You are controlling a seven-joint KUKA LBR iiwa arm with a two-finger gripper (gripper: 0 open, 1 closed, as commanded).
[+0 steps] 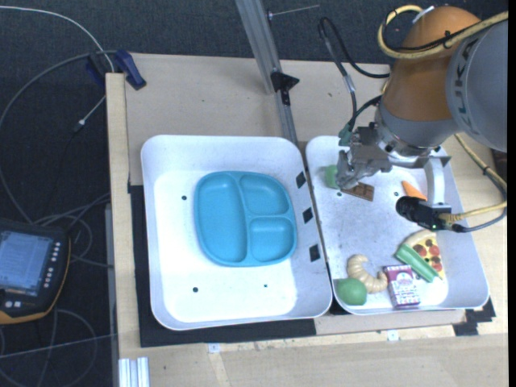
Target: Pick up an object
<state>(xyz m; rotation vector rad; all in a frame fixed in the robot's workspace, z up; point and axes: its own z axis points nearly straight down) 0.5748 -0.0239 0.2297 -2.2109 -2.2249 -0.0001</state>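
Reaching down into the right bin (476, 285) — the gripper (348, 182) meets a brown block (362, 190); finger state unclear.

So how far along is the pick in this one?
Approach looks done: the claw is down in the right bin, at a small brown piece and a green one. Whether either is gripped can't be told. Nothing is lifted; the toy food near the front lies untouched.
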